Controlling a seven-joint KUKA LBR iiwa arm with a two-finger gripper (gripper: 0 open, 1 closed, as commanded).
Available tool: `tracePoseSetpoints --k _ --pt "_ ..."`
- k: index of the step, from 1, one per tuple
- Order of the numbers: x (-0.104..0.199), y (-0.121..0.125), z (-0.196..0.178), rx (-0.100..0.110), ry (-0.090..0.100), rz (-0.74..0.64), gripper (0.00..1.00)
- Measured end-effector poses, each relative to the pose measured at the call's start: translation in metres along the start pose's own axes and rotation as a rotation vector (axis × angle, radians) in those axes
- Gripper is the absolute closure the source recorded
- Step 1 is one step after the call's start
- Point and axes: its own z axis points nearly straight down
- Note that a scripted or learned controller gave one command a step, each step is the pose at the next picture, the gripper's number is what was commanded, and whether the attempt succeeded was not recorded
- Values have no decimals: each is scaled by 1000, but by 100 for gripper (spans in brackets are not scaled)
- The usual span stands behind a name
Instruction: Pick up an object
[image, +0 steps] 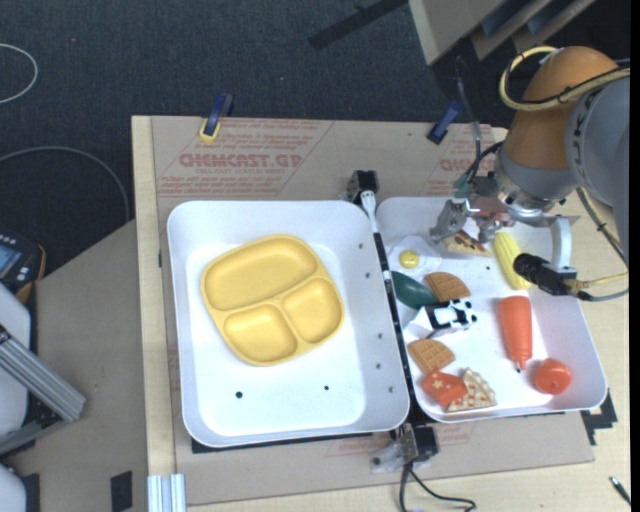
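Camera view: toy food pile (470, 335) is seen in right bin (580, 345), w/ gripper (462, 228) at pile's 12 o'clock. Jaw state can't be told. Yellow 3-section tray (270, 298) is seen in left bin (200, 390).

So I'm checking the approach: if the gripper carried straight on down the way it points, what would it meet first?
Most likely the small reddish-tan toy under the gripper, at the back of the right bin; depth is hard to judge.
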Motion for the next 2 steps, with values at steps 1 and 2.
tracePoseSetpoints --k 1,2 --pt "-4 -5 -62 -2 -1 1 100" --pt "-4 -3 -81 0 0 0 100"
